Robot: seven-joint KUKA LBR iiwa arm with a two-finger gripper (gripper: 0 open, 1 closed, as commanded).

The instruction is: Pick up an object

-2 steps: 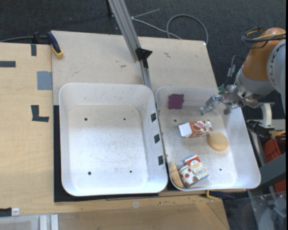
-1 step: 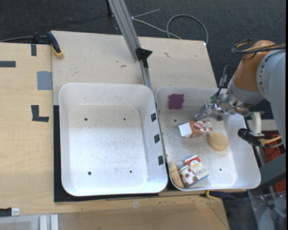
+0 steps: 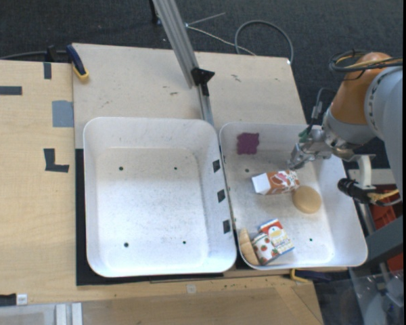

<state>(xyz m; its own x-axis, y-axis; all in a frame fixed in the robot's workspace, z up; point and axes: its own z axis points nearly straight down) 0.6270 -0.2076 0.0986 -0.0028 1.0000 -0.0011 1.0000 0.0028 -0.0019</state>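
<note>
On pale wooden bench (image 3: 142, 80), two white bins (image 3: 152, 195), dark carpet (image 3: 291, 5) behind

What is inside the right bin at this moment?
The right bin holds a purple block, a small red-and-white carton, a tan round object, and a second carton against a brown item. The gripper covers the floor beneath it.
</note>
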